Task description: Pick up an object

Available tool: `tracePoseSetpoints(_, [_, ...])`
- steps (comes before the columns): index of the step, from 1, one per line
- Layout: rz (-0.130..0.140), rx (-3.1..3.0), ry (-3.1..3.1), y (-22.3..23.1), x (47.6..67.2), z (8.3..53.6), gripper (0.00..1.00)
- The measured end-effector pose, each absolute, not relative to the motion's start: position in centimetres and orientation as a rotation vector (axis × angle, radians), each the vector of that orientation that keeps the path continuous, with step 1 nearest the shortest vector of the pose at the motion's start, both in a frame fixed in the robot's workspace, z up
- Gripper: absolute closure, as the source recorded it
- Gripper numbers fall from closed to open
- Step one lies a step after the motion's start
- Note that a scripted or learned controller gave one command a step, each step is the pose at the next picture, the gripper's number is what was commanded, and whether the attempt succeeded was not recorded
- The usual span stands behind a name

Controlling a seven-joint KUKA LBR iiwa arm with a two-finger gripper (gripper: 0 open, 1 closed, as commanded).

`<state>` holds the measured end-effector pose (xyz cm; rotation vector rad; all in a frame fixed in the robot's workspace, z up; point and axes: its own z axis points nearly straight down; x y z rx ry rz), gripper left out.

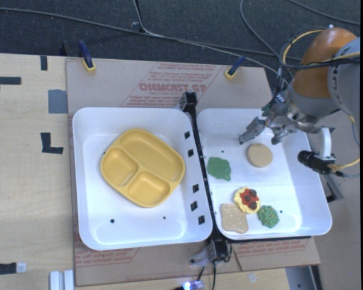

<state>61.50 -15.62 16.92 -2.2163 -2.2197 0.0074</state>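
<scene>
Plainly round, tan cookie (259,156).

Yellow tray (143,167); white bins (91,222) — green leaf (219,168); tan disc (259,156).

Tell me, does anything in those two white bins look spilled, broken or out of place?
Nothing stands out. The yellow tray lies flat but turned at an angle in the left bin. The toy food pieces lie scattered in the right bin, none spilled over its rim. The gripper hangs open above the tan cookie.

light: bright, even overhead | shadows: soft, faint | glare: mild on white bins (85,162) | focus: slightly soft — low resolution
</scene>
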Motion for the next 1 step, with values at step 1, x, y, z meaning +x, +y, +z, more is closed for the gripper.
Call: tracePoseSetpoints(1, [0.007, -2.217, -2.221, -15.78, 61.4, 12.51, 0.0])
